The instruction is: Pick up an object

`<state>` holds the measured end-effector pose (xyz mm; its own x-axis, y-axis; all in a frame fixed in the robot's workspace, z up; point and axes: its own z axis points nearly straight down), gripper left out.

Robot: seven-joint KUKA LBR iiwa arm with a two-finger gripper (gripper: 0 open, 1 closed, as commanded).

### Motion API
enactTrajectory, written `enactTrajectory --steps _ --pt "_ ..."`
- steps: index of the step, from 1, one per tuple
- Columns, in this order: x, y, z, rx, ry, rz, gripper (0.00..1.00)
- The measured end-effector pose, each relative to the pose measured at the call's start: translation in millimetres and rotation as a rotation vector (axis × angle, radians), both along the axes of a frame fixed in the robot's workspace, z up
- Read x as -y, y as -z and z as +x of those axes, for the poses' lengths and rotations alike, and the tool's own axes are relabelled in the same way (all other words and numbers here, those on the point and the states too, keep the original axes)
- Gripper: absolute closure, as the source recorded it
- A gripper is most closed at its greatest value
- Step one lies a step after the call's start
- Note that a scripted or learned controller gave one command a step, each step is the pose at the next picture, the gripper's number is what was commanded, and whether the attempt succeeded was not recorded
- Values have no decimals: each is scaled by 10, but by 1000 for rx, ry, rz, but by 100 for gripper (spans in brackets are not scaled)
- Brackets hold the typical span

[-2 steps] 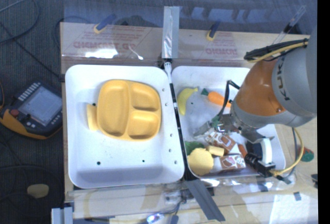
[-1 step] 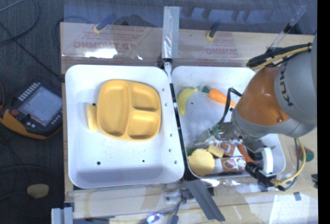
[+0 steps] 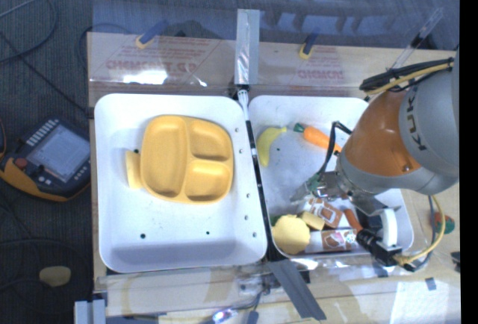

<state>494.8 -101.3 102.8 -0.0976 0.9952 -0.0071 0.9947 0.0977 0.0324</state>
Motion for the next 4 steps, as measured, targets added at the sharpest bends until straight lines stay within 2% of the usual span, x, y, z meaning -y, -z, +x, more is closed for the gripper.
enactTrajectory --steps 1,2,3,4 --pt "-538 -860 322 -36 85 4 100" --pt "92 -66 170 -33 15 4 100" --pt "-507 -803 888 -35 -37 1 100" --pt "-569 -800 1039 -36 -77 -2 100"
